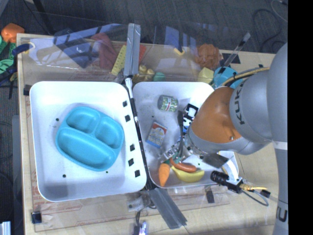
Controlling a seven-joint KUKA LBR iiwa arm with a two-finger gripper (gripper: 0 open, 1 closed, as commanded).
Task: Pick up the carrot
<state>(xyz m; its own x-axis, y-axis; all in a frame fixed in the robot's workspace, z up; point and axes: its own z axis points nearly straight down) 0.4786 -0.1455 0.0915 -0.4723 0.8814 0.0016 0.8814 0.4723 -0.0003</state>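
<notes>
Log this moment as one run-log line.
task: pick up carrot | gripper: low in right white bin, beside small orange carrot | carrot: lying in bin, not gripped | blue divided plate: left bin

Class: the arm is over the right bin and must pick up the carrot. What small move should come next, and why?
Probably a short shift toward the bin's front-left: the carrot lies there beside the banana, while the gripper hovers just above and right of it.

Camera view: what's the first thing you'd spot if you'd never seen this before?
Probably the big grey arm with its orange band, bending over the right bin. Next comes the bright blue tray with three compartments, lying in the left bin. Near the right bin's front edge, the carrot lies beside a yellow banana.
</notes>
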